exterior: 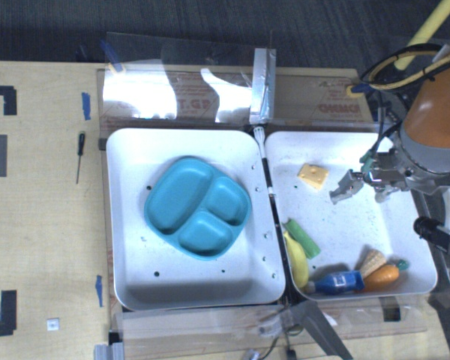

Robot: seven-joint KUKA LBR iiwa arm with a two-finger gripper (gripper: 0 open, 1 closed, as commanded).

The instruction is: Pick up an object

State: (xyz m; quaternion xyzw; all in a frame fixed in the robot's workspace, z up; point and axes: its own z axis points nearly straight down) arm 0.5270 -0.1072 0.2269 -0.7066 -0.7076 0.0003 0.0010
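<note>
Yellow cheese wedge [313, 175] lies near your gripper [346, 188] in the right bin [416, 223]. Claw looks released, grasping nothing. Arm hangs poised, likely lining up that wedge.

Arm [435, 118]: cut off by the right edge of the frame, upper right.
Gripper [360, 184]: small and blurred, finger state not readable.
Banana [296, 257]: partly covered by the green piece [303, 238], lower middle.
Cone [372, 261]: base tucked behind the carrot [382, 276], lower right.
Yellow hose [435, 17]: runs off the frame's upper right corner.
</note>
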